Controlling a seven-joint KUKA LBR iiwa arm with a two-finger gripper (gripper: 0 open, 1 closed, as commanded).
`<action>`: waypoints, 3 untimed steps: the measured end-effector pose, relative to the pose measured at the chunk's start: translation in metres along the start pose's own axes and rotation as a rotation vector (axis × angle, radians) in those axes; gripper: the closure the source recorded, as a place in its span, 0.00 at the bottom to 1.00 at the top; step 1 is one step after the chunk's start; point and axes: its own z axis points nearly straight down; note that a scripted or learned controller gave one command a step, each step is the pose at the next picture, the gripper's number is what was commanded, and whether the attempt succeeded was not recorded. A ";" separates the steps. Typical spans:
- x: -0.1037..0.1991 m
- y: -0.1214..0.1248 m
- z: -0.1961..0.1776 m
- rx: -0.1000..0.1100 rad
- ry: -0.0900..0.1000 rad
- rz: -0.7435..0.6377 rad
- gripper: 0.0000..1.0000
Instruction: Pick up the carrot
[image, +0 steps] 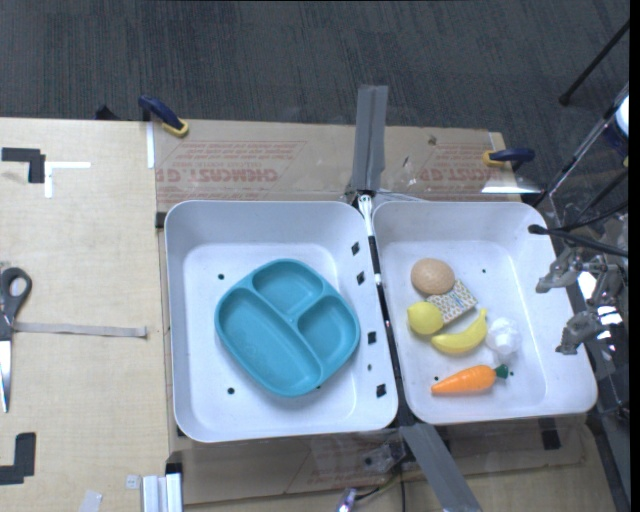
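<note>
Carrot (465, 380) lay in the right bin (530, 250), low in the frame near the bin's front wall, apart from the other food. Its long axis ran nearly left–right across the frame, tilted slightly: pointed tip toward the lower left, green stub (502, 373) toward the right and a touch higher.

Above it sat a loose cluster — banana (460, 337), lemon (424, 318), brown egg-shaped piece (432, 276), patterned cracker-like piece (456, 300), crumpled white item (503, 337) — most likely scattered there as distractors. Banana was near the carrot but not touching.

Left bin (190, 300) held a teal divided plate (288, 328). Scissors (10, 300) rested on the counter (80, 400) at the far left.

Gripper (578, 300) hung at the right edge of the frame, over the right bin's rim, well apart from the carrot. Too cluttered with cabling to tell how far it was parted; nothing seen held. Judged: approach not yet begun, and a grasp across the carrot's short width would suit its lie.
</note>
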 end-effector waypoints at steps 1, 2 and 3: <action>0.017 0.055 0.085 -0.001 0.001 0.147 0.00; 0.021 0.112 0.147 -0.001 0.001 0.014 0.00; 0.022 0.094 0.147 -0.001 0.000 -0.214 0.00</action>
